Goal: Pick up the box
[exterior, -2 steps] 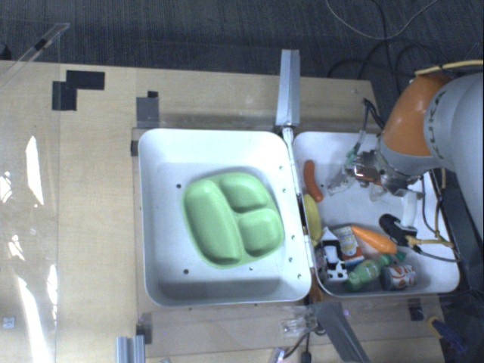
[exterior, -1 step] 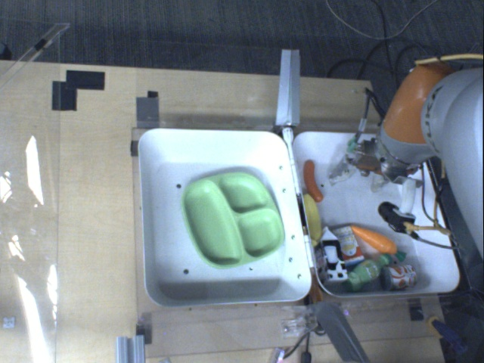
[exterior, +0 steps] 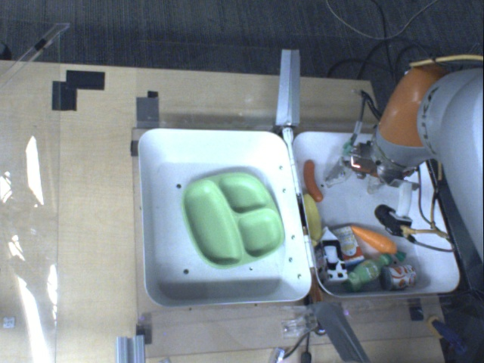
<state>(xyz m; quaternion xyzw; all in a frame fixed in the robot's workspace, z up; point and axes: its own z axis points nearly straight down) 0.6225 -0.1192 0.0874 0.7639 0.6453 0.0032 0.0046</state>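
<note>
Grey arm (exterior: 454,119) with orange band reaching into right bin (exterior: 446,278) from the right. Gripper (exterior: 349,165) hanging over the bin's upper part, grasp state impossible to tell, nothing seen held. Box (exterior: 330,257) lying near the bin's lower left corner, beside carrot (exterior: 373,240) and green bottle (exterior: 364,274). Green divided plate (exterior: 233,218) resting in left bin (exterior: 166,165).

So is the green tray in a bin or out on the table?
In a bin. The green tray lies flat inside the left white bin, whose white floor shows all around it.
</note>
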